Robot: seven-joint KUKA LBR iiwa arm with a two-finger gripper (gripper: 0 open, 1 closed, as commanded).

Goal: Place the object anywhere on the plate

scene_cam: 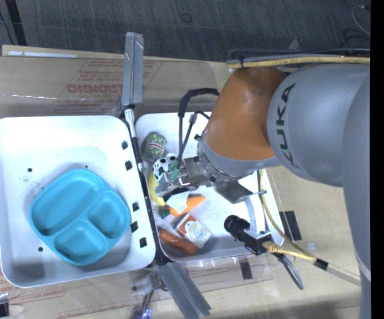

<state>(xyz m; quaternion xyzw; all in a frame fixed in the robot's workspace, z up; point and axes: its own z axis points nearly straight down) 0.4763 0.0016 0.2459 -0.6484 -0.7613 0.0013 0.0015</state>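
Observation:
A blue divided plate (pixel 79 223) lies in the left white bin (pixel 19 145), toward its front. My gripper (pixel 177 177) is low in the right bin (pixel 235 248), under the orange wrist band, among a heap of small objects. Close around it are a yellow banana-shaped piece (pixel 153 186), an orange wedge (pixel 191 203) and a black-and-white item (pixel 166 164). The arm's bulk hides most of the gripper, so I cannot tell whether anything is in it.
Further objects lie in the right bin: a patterned green can (pixel 154 144) at the back left, a small printed carton (pixel 196 232) and a red-orange sausage shape (pixel 177 243) at the front. A ridge with black clips (pixel 137 205) divides the two bins.

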